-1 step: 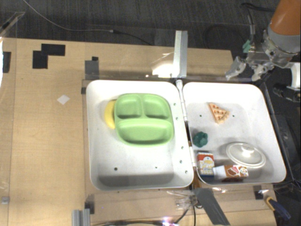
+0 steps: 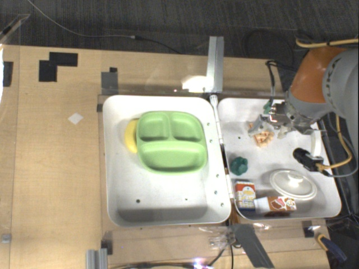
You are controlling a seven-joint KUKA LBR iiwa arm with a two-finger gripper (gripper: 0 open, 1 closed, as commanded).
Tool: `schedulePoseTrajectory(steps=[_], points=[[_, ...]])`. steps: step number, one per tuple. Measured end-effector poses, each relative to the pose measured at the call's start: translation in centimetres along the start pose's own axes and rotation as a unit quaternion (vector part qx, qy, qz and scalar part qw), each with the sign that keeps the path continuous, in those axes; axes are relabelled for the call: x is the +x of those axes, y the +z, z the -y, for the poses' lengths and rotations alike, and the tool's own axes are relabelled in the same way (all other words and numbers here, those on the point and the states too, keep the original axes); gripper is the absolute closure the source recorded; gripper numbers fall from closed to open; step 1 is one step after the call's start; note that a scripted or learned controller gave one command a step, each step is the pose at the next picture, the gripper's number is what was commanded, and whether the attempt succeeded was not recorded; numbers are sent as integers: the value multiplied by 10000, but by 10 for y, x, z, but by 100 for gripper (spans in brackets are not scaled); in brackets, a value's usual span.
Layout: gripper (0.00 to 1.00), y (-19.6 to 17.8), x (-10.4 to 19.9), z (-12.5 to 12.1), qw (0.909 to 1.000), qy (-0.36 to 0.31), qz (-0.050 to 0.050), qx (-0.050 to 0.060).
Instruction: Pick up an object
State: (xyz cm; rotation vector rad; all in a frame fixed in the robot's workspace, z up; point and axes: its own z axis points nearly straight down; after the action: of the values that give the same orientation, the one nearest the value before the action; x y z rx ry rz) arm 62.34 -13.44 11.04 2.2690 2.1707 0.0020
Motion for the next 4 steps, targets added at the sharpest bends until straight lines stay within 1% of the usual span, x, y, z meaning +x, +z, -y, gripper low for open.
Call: schedulePoseTrajectory(steps=[1,2,3,4], points=[[0,24,7,-29,9993,-371,3,-19],[0,23,-26,16,9838,-1790,8,-27],[0,22,6,-45,9849,-1732,18,-12],[100,9,8,-47,9845,-1752,25,-62]])
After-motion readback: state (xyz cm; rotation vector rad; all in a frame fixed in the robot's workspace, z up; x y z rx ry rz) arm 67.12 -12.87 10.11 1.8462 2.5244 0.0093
